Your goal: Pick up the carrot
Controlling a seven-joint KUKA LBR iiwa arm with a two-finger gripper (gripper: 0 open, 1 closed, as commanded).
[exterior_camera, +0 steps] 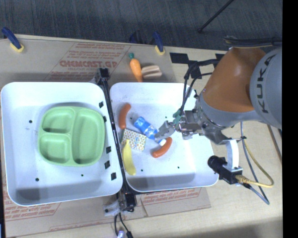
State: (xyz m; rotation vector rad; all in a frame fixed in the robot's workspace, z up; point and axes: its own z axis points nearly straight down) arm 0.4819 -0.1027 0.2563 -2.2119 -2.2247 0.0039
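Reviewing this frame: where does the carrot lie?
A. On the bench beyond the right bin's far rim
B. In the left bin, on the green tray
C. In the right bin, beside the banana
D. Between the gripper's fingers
A: the carrot lies on the bench just past the far rim of the right bin, next to a tan bun-like piece, well away from the gripper, which hangs inside that bin.

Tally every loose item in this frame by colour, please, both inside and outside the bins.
Orange or red: 3 - carrot, sausage, sausage
Yellow: 1 - banana
Green: 1 - divided plate
Blue: 1 - wrapper
Patterned: 1 - sponge
Tan: 1 - bun
Total: 8
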